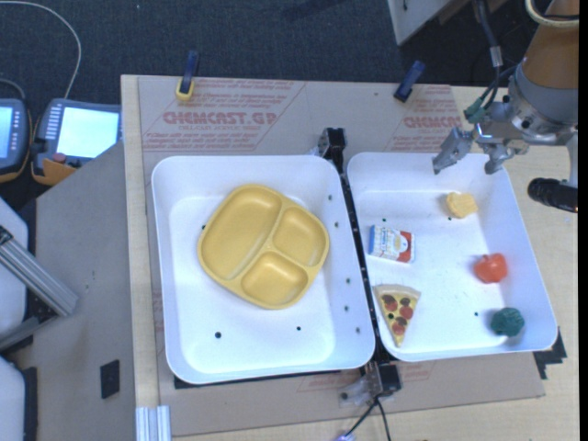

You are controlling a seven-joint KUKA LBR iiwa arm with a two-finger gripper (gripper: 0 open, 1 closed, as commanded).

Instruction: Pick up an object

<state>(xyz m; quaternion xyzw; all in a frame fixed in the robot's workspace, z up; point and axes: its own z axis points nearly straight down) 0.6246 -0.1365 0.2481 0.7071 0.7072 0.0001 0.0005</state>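
Note:
My gripper [473,159] hangs open over the far edge of the right bin [432,343], with nothing between its fingers. Just below it in that bin lies a small yellow piece [460,205]. A white carton with a red and blue label [390,243] rests near the bin's left wall. A pizza slice toy [399,309] lies at the near left. A red tomato-like piece [491,268] and a dark green piece [506,322] sit along the right side.
The left bin [184,338] holds a yellow divided plate [264,244]. Black clips [332,141] join the bins at the far and near ends of their shared wall. A tablet and a pendant [78,131] lie off the bench at left.

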